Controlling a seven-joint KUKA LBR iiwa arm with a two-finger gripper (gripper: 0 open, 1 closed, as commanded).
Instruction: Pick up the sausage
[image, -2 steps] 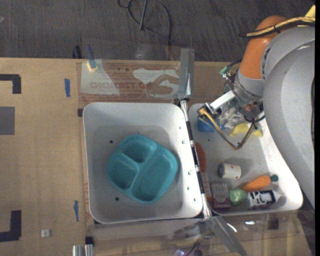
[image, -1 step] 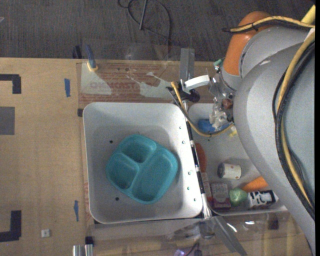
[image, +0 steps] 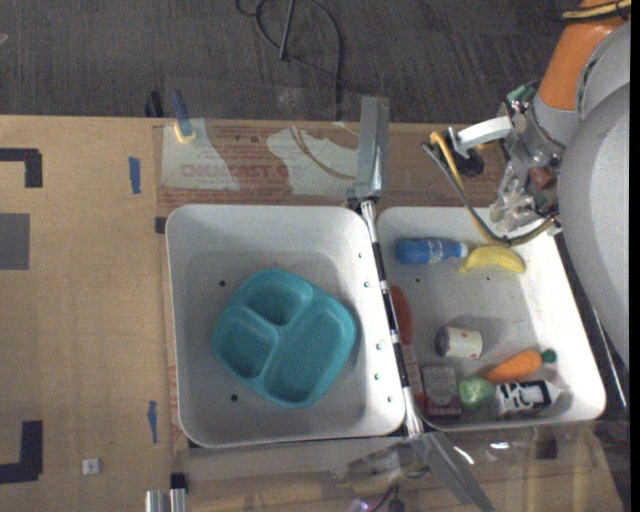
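Closest to my camera, along the near wall of the right bin (image: 585, 395), I see a row of small items: a reddish-brown packet (image: 439, 388), a green round piece (image: 476, 390) and a black-and-white carton (image: 523, 397), all packed close together. An orange carrot (image: 520, 365) with a green tip lies just behind the carton, tilted, and a small white cup (image: 459, 342) rests on its side near the middle of that bin.

My target, the sausage (image: 401, 313), is the thin reddish piece lying lengthwise against the right bin's left wall, right beside the divider between the two bins. It sits alone, apart from the cup and well apart from the arm.

Farther back in the same bin I see a blue bottle (image: 428, 250) lying on its side, and just to its right a yellow banana (image: 492, 261).

On my view's left, the left bin (image: 190, 250) holds a teal divided tray (image: 285, 336), tilted a little, with three compartments.

My gripper (image: 515, 205) hangs over the far right corner of the right bin, close above the banana and well away from the sausage. I cannot tell from this angle how it is set. I see nothing held in it. A yellowish cable (image: 455, 180) loops beside the wrist.
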